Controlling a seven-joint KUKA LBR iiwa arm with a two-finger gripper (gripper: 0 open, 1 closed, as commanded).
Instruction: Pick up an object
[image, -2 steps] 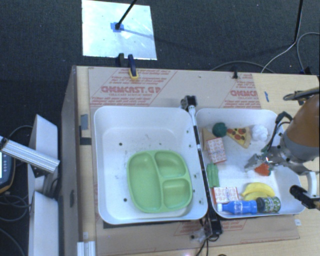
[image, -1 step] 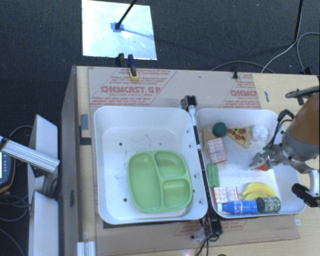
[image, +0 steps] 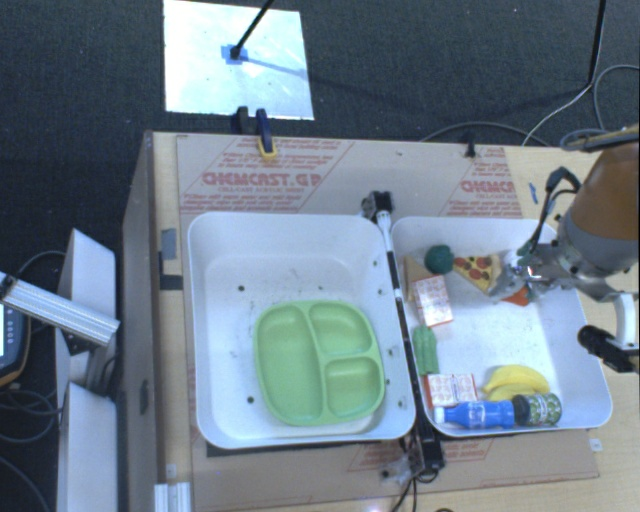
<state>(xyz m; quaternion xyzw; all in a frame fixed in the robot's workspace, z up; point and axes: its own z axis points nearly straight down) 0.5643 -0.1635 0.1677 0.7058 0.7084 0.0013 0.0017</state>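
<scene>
Over the right bin, my gripper hung beside the pizza slice; whether it was clenched or released, I couldn't tell.

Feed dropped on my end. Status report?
Gripper low in right bin, beside pizza slice. Fingers unreadable. Nothing seen held. Green ball nearby.

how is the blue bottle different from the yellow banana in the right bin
The blue plastic bottle with a white cap is straight and lies along the near wall; the yellow banana is curved and sits just behind it. The bottle is longer and slimmer, the banana shorter and plumper. Both lie flat in the right white bin.
</scene>
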